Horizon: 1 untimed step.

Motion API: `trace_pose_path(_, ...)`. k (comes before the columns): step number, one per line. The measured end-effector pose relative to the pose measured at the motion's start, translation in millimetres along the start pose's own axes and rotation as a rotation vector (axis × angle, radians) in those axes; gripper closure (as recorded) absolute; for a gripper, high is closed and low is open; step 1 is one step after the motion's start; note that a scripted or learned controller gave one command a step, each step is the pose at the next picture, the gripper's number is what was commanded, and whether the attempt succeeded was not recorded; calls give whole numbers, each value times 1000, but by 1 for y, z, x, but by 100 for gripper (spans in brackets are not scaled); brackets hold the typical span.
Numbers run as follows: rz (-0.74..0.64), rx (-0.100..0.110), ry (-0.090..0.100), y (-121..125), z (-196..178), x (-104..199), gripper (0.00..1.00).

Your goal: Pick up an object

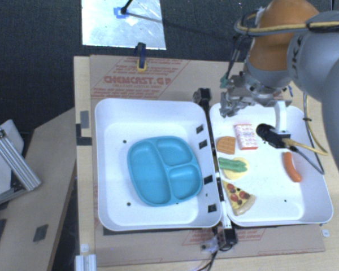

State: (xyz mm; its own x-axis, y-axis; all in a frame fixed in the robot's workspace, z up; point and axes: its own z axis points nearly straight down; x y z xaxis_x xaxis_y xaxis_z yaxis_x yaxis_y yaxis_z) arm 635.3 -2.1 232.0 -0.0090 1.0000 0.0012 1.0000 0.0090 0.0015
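Gripper [230,103] hangs over the right bin's [316,208] back corner; can't tell its jaw state. Risk imo: it closes on air, since the red box [247,136] and waffle [226,145] sit nearer the front.

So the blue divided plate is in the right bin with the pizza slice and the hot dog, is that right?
Not quite. The camera view shows the blue divided plate in the left bin. The pizza slice and the hot dog do lie in the right bin.

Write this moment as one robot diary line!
gripper: above right bin's back-left corner | holding: nothing seen | toys in bin: waffle, pizza slice, hot dog
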Motion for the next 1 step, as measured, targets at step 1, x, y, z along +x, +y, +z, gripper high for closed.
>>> trace_pose_path(1, 1, 1, -1, -3, 11, 57, 100)
